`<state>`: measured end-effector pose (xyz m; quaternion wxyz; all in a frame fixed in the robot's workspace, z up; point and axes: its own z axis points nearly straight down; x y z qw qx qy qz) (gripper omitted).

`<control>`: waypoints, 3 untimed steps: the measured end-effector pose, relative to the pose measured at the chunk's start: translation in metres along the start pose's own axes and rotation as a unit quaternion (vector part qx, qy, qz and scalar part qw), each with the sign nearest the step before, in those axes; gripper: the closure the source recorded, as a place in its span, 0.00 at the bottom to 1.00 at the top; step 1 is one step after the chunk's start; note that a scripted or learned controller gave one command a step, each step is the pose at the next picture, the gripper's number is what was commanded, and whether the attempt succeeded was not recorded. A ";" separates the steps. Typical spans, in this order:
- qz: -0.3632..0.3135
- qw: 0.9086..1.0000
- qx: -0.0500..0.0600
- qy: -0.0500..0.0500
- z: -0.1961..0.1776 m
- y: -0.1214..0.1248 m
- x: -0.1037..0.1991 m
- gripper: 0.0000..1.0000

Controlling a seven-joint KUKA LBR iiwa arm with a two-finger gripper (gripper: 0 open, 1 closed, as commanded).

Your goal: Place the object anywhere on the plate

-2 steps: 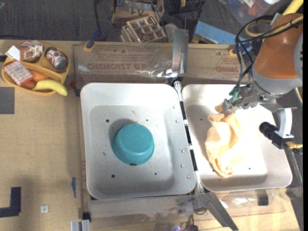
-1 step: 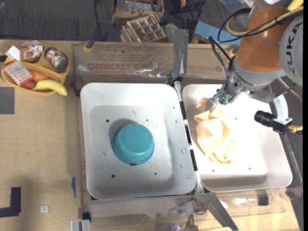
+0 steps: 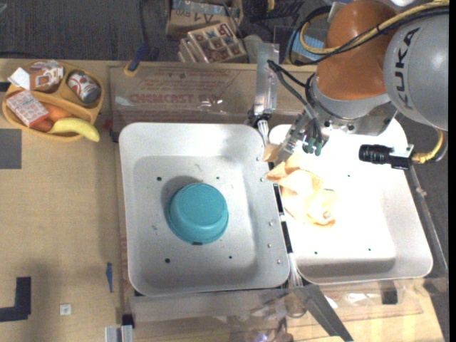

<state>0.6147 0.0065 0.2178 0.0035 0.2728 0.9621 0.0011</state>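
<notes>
- Nearest the camera, the left bin (image 3: 142,262) holds a teal plate (image 3: 198,213) that looks like an upturned bowl, sitting near the bin's middle with bare white floor all around it.
- Just right of it, the right bin (image 3: 399,248) holds the object, a limp pale-orange cloth (image 3: 308,194), crumpled in the bin's left half close to the wall shared by the 2 bins.
- At the cloth's upper-left corner the gripper (image 3: 291,148) comes down at a slant. A fold of fabric seems to rise toward its tip, yet I cannot tell how the tool is set, or whether any cloth is truly caught.
- Farther back, the grey arm (image 3: 420,55) with its orange band (image 3: 356,45) reaches in from the right, and a yellow tray (image 3: 20,120) of toy food sits on the bench at far left, well apart from the work.
- Risk 1: a hold on only 1 corner may slip, since soft fabric slides out easily.
- Risk 2: the trailing cloth may drag on the shared wall during the crossing and pull free.
- Risk 3: the plate's domed top may let the cloth slide off onto the bin floor.
</notes>
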 end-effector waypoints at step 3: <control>-0.271 0.963 -0.002 -0.001 -0.009 0.096 0.032 0.00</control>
